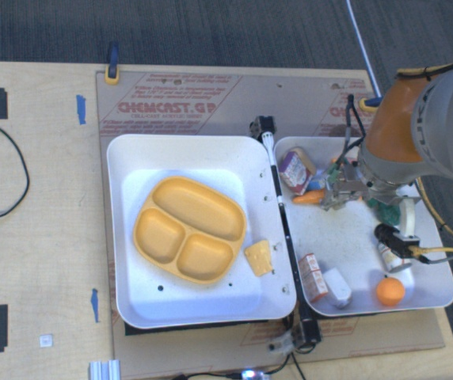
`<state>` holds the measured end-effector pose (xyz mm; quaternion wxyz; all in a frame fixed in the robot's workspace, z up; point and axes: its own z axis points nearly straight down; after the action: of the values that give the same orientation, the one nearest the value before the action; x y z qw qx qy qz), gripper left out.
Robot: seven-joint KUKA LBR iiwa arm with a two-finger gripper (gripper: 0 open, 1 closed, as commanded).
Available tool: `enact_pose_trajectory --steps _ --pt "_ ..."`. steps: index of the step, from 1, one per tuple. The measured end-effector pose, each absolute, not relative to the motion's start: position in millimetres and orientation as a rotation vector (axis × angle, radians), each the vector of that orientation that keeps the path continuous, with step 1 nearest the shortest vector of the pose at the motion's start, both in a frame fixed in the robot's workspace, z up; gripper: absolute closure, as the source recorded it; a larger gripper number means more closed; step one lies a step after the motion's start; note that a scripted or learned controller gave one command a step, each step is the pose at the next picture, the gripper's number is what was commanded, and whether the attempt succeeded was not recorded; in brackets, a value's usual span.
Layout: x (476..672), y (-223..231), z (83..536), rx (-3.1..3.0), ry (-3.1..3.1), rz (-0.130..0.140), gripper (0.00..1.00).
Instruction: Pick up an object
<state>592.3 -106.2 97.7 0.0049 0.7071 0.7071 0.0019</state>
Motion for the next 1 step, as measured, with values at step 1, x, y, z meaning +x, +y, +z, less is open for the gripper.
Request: enact_pose_trajectory --steps 1 --pt "534.3 -192.2 113.7 2.223 2.221 -0.001 1.00"
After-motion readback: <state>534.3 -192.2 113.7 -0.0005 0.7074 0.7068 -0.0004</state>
